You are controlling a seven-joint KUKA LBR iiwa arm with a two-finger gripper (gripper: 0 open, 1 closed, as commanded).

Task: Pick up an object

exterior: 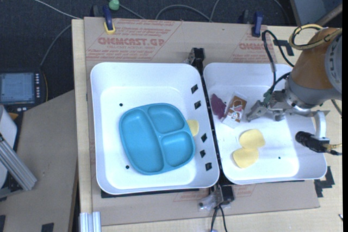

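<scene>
Three kinds of small things are seen in the right bin (283, 70): one brown printed packet (236, 108) and one dark purple piece (218, 106) side by side near its left wall, and two pale yellow pieces (252, 139) touching each other nearer the front; the left bin (103, 117) is occupied by one blue divided tray (156, 137), with one small yellow bit (193, 127) wedged at the tray's right edge; both bins are carried by the table (141, 35); the claw (255, 112) is lowered just right of the packet, its fingers spread narrowly with nothing between them; the arm (315, 70) is bent in from the right.
</scene>
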